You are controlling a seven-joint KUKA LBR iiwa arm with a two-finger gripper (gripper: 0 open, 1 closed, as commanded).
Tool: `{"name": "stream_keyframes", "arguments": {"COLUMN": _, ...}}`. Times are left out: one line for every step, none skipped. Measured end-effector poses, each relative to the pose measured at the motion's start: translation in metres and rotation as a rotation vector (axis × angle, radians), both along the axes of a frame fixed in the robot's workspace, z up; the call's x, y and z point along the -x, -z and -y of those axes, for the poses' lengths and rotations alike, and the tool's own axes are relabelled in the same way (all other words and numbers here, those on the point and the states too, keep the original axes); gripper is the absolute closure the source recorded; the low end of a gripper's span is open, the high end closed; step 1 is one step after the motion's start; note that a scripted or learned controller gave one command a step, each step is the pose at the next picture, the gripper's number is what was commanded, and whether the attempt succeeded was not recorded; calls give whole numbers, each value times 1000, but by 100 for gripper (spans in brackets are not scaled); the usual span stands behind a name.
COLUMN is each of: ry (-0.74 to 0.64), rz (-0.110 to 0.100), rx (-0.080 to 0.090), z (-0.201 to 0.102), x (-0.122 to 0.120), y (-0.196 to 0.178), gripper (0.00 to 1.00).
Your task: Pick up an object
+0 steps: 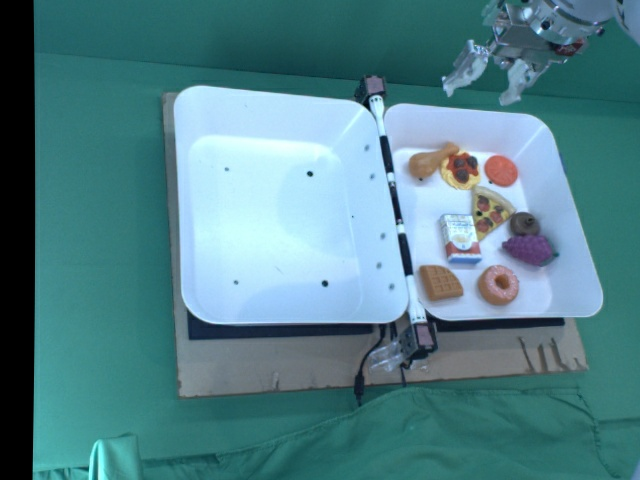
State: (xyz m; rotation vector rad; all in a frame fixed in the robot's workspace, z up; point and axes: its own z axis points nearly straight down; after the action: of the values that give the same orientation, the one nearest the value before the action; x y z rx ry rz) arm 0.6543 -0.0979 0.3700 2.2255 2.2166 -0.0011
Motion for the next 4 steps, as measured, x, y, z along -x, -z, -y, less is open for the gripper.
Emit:
{"name": "stream_keyframes", "arguments": {"ry": 0, "rz": 0, "rx": 0, "z": 0, "x": 0, "y": 0, "gripper": 0}}
{"name": "stream_keyframes", "arguments": {"ry": 1, "rz": -1, "rx": 2, "z": 12, "x": 1, "y": 47, "gripper": 0}}
{"name": "stream_keyframes", "arguments": {"ry": 0, "rz": -1, "rx": 1, "z": 12, "x": 6, "y": 106, "gripper": 0}}
{"name": "stream_keyframes", "arguments": {"ry": 0, "rz": 1, "rx": 3, "z": 15, "x": -2, "y": 162, "gripper": 0}}
